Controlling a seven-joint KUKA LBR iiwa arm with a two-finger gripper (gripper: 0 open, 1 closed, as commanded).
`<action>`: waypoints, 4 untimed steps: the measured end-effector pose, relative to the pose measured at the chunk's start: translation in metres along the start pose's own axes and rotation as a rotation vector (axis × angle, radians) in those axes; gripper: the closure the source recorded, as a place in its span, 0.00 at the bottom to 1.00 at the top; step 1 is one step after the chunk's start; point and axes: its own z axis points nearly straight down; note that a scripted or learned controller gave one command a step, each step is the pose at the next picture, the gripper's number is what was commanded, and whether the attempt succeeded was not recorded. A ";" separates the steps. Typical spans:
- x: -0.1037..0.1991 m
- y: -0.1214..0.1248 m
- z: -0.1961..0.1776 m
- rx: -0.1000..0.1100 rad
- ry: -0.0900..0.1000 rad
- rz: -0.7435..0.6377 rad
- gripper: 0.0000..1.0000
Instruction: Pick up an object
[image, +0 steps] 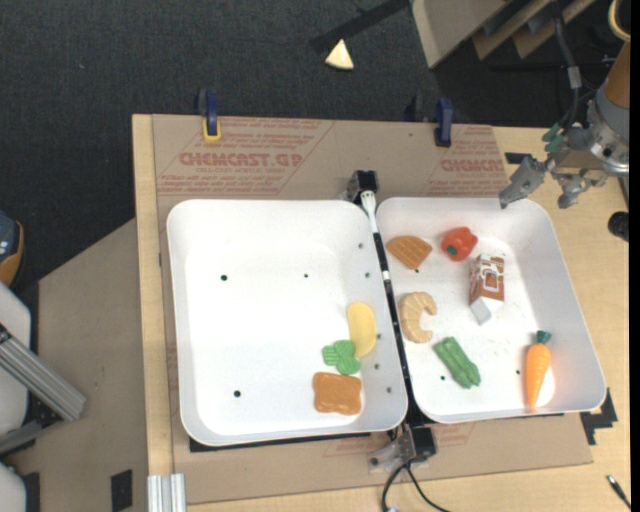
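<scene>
Arm enters from upper right corner, wrist angled down and left. Gripper (545, 183) hangs at far right, near the top, two grey fingers (520, 185) spread apart and pointing downward, nothing between them. Orange band partly visible at the right edge above the wrist.

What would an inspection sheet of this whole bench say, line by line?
Surface: cardboard-covered bench bearing left white bin and right white bin.
Job's things: left bin holds yellow banana-like piece, green leafy piece, orange waffle-like piece; right bin holds red pepper, tan wedge, croissant, small carton, green pickle-like piece, orange carrot.
Clutter: nothing seen.
Grippers: two-finger gripper above the right bin's far corner, open, holding nothing.
Cables: black cable at the near edge.
Surroundings: dark floor, blue clamps.
</scene>
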 end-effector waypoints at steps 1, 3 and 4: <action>0.044 0.016 0.111 0.009 0.004 -0.004 0.00; 0.048 0.028 0.163 -0.003 -0.001 -0.001 1.00; 0.104 -0.043 0.068 0.000 0.004 -0.004 1.00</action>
